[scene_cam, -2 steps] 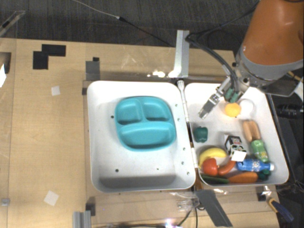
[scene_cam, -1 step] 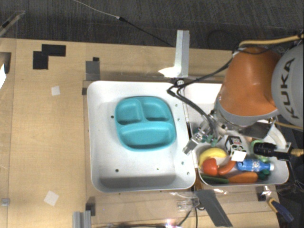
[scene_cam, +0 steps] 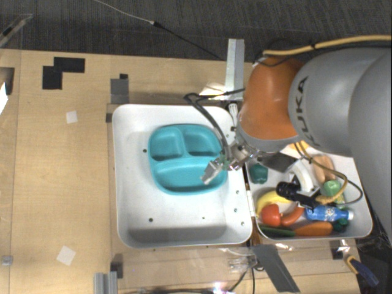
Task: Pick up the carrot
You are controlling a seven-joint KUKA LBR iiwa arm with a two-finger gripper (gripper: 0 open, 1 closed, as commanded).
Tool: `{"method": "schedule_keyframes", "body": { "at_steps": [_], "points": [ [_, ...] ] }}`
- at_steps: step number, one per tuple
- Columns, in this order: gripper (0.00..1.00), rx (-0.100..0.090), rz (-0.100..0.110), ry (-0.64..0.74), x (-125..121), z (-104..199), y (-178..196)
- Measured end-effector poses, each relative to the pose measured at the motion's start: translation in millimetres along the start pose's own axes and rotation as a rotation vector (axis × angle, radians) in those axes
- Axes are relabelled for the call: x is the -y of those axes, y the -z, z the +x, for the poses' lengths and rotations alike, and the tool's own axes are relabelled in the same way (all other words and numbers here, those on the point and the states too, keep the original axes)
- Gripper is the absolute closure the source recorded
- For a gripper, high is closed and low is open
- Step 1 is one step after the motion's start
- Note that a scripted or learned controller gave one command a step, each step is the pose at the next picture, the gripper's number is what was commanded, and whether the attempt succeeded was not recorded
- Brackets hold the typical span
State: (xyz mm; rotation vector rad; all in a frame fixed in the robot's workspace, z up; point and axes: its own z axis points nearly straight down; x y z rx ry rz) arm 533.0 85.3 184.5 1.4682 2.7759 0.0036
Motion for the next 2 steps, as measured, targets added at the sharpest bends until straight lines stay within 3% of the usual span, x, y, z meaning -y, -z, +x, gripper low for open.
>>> {"method": "schedule_keyframes", "body": {
  "at_steps": [1,2],
  "points": [
    [0.0,0.006,-0.002,0.138,-17.0,-111.3,1.3],
    [0.0,0.0,-0.002,-0.046,10.3,-20.6,0.4]
  ]
}}
